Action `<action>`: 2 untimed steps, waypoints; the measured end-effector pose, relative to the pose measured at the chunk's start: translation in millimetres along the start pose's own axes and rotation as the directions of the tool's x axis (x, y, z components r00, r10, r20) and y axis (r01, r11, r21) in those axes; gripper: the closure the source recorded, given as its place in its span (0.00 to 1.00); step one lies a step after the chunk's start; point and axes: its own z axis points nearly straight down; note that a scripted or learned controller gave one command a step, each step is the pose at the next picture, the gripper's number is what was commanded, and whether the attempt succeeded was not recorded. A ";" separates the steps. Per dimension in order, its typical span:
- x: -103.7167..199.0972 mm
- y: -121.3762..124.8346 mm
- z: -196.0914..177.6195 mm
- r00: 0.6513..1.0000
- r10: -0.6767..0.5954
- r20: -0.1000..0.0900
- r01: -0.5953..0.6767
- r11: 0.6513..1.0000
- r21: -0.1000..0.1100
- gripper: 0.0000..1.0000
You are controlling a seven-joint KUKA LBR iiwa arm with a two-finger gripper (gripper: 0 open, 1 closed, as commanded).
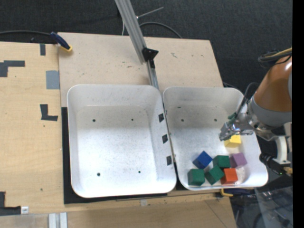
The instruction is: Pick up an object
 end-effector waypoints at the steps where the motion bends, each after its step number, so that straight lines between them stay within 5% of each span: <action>1: 9.0 -0.3 -47.6 1.000 -0.001 -0.001 0.001 1.000 0.000 1.00; 2: 9.1 0.8 -84.6 1.000 -0.001 -0.001 0.001 1.000 0.001 1.00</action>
